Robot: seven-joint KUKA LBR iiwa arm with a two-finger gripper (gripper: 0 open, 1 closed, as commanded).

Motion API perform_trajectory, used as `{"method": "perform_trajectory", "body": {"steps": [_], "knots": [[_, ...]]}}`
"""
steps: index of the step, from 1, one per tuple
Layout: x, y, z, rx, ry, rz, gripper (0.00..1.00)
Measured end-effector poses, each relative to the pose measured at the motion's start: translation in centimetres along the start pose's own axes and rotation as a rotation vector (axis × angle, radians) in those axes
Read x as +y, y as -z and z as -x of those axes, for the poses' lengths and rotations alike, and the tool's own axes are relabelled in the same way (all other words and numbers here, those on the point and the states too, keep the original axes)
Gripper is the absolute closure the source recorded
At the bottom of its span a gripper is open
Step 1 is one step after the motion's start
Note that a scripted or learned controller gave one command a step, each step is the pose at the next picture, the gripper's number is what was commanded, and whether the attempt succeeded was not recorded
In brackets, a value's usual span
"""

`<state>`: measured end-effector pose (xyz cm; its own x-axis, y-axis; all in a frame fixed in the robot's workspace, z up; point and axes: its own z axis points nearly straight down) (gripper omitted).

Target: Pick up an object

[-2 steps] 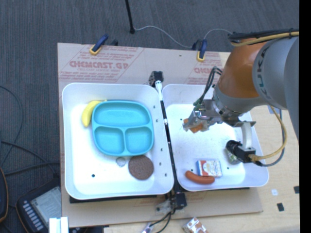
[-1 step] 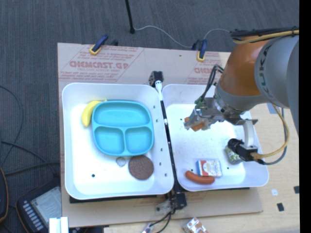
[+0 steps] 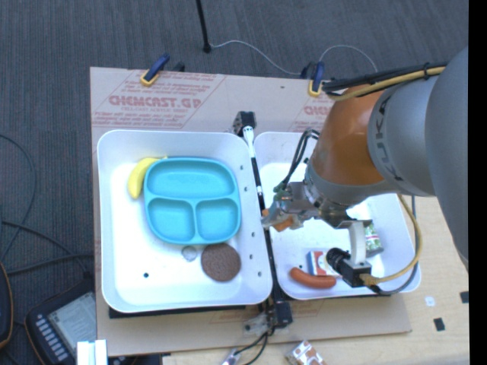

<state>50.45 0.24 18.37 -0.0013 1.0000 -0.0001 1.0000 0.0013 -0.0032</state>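
Note:
My gripper (image 3: 278, 214) hangs low over the left part of the right bin (image 3: 396, 284), close to the divider between the two bins. A small orange bit shows at its tip; I cannot tell whether it is a held thing. In the right bin lie a red-brown sausage (image 3: 312, 279) near the front wall, a small red, white and blue packet (image 3: 316, 262) just behind it, and a green and white packet (image 3: 373, 239) to the right. The arm's bulk hides the back of this bin.
The left bin (image 3: 114, 280) holds a blue divided tray (image 3: 193, 199), a yellow banana (image 3: 139, 175) at its left rim, a brown round disc (image 3: 221, 262) and a small grey piece (image 3: 189, 254). A black and white pen-like tool (image 3: 251, 154) lies along the divider.

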Motion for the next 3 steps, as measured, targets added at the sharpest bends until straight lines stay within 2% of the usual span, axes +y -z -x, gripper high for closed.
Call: {"method": "perform_trajectory", "body": {"steps": [3], "knots": [[0.1,2.8,0.0,0.000,0.000,-0.001,1.00]]}}
